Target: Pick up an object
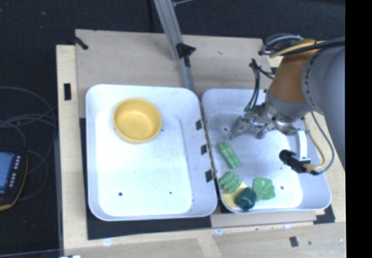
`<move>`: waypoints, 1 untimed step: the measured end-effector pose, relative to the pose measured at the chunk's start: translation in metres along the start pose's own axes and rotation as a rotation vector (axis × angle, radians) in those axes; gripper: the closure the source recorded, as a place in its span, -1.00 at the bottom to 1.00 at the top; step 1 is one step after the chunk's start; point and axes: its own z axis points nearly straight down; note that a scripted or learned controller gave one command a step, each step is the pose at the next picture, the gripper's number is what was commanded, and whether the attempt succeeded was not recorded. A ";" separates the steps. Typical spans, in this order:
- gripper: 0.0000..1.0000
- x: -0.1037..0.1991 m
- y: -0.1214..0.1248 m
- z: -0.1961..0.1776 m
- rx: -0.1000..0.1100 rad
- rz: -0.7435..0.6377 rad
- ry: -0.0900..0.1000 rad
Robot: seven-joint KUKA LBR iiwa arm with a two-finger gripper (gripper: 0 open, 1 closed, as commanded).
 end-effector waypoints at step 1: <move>1.00 0.000 0.001 -0.011 -0.003 0.001 0.001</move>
